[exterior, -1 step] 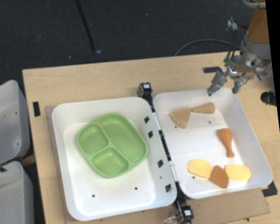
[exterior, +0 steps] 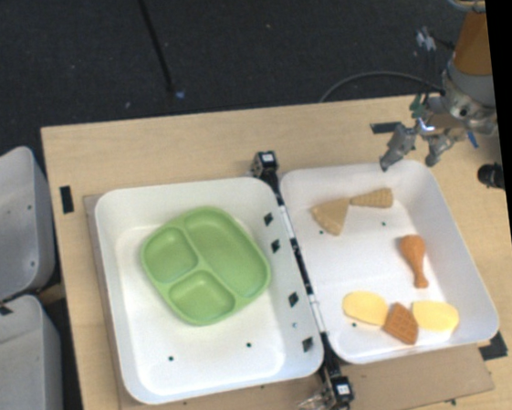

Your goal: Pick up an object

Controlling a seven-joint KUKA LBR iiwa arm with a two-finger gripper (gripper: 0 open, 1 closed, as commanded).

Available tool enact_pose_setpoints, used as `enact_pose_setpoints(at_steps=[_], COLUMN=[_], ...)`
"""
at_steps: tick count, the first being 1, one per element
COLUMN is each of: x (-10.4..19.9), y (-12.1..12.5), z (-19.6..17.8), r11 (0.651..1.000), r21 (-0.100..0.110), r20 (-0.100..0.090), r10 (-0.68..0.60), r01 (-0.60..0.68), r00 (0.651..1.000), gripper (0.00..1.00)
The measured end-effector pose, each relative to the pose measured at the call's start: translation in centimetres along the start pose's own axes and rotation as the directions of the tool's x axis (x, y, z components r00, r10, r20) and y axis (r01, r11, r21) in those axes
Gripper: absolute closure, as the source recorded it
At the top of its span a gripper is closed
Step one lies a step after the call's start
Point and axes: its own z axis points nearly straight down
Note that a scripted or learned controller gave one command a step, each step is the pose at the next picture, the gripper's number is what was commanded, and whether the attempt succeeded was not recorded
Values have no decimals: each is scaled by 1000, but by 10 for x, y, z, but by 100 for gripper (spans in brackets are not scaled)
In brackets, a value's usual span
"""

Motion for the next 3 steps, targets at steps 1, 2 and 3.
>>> enact_pose_setpoints(at_steps=[1,2,3], x=[-3,-5,-6], y=[-6,-6,-6], z=[66,134,138], r11=[1000,1000,1000], r21=[7,6,1], r20=[-1,-1,1], r10=[2,0,0], r01=[-2,0,0], r00=[1000,1000,1000], gripper=[0,0,0])
